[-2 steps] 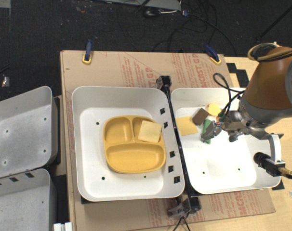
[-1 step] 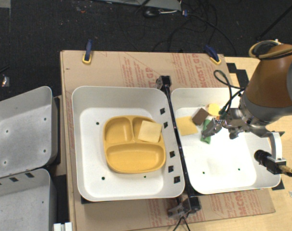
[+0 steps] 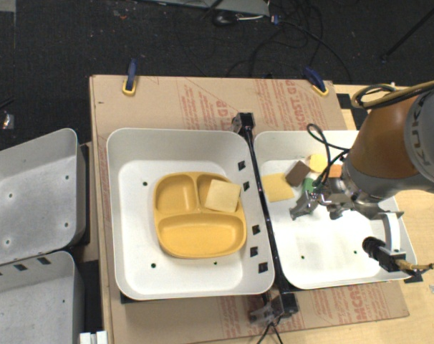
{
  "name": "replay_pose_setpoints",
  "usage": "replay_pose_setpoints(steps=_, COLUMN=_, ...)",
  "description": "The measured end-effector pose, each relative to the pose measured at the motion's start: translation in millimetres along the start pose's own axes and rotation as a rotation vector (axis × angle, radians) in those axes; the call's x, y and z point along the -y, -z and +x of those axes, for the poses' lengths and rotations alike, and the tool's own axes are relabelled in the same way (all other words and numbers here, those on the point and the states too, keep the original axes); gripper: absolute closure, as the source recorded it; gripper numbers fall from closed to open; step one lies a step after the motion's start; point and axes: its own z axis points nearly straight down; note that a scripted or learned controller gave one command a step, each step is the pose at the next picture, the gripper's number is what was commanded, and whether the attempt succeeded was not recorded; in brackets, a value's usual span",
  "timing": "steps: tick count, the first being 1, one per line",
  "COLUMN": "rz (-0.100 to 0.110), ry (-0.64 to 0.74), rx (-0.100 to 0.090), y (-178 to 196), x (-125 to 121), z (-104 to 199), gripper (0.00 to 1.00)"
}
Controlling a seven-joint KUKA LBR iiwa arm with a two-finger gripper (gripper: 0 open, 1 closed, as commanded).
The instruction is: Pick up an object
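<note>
In the right bin (image 3: 331, 274) my gripper (image 3: 317, 205) hangs low over the floor, near the bin's upper left part. Just beyond it to the upper left lie a flat yellow block (image 3: 276, 187), a small brown block (image 3: 297, 172) and a yellow piece (image 3: 317, 163). Bits of green (image 3: 310, 185) and orange (image 3: 335, 170) show against the wrist, partly hidden by it. Nothing shows between the gripper's tips.
The left bin (image 3: 131, 192) holds a yellow divided plate (image 3: 195, 239) with a pale yellow block (image 3: 222, 195) in its upper right compartment. A black divider (image 3: 260, 213) runs between the bins. My arm (image 3: 389, 149) covers the right bin's upper right part.
</note>
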Motion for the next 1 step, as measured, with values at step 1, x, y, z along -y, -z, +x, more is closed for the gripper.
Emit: replay_pose_setpoints(steps=1, rz=0.000, ry=0.000, rx=0.000, y=-53.9, x=1.1, z=0.6, gripper=0.00)
